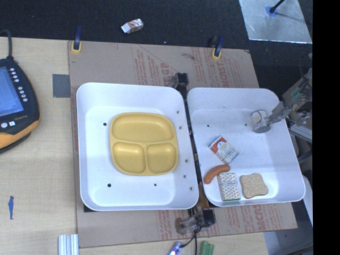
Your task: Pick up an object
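Claw (259,122) first: it reaches in from the right edge of the frame and sits low over the upper right part of the right bin (276,158), a pale metal tip with a rounded loop at its end; from this slanted view I cannot tell how wide it stands, and nothing can be seen caught in it. Any of the small things in that bin would serve as the object, and they lie well apart from the claw, down toward the lower middle of the frame: a small carton (223,149) printed in white, blue and red, a sausage (215,173) below it, then a patterned packet (228,186) just beside a cracker (253,185). My judgement is that the approach is not yet lined up, so the step to do well is to travel down-frame, centre over one piece, and turn the wrist so the closing line crosses its narrow side. The sausage looks the friendliest choice, being curved, orange, smooth and rounded, with clear floor around it; the cracker is flat, tan and dimpled, likely too thin to pinch cleanly, and the packet lies so near it that a descent could nudge both. Beyond, the left bin (93,142) holds a yellow divided tray (143,142), glossy moulded plastic with three shallow wells. Both bins are smooth white plastic resting on brown cardboard (133,62) over the pale wooden tabletop (42,185).
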